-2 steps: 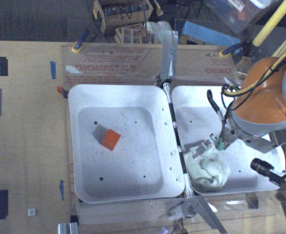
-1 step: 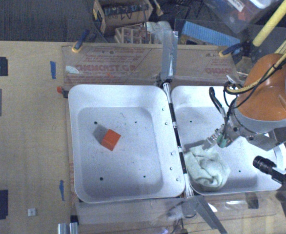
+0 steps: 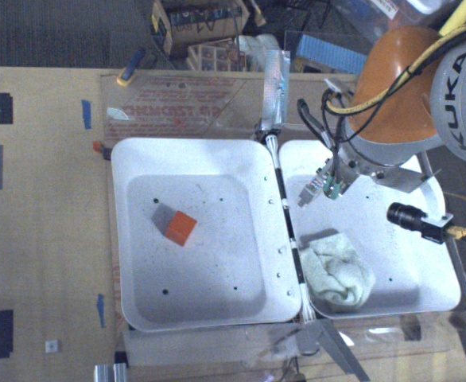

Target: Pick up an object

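Tool (image 3: 322, 186) poised over right bin (image 3: 432, 293) above crumpled cloth (image 3: 338, 269), presumably lining up a grasp; grip state indeterminable.

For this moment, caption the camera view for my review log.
Gripper above right bin holding crumpled cloth; orange block in left bin.

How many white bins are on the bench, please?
2. The left bin holds an orange block; the right bin holds a crumpled white cloth.
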Controlling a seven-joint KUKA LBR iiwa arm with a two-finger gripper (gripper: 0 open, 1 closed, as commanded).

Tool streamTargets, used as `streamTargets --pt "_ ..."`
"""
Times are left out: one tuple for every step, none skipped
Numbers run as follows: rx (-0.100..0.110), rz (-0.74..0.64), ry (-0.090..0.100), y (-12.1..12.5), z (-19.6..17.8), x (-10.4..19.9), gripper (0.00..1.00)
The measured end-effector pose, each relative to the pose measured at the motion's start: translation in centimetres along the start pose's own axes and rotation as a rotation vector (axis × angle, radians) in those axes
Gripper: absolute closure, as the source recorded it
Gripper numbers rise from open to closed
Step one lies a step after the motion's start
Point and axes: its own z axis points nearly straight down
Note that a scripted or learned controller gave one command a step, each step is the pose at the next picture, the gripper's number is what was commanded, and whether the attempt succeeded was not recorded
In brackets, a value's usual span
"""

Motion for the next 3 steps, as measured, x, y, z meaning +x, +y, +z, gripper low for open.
streamTargets --pt "0.003 -0.107 0.004 7.0 10.4 6.2 1.0" --pt "0.001 -0.13 0.003 9.3 1.9 13.6 1.0" --pt "0.001 -0.206 0.003 8.0 -8.6 19.2 1.0"
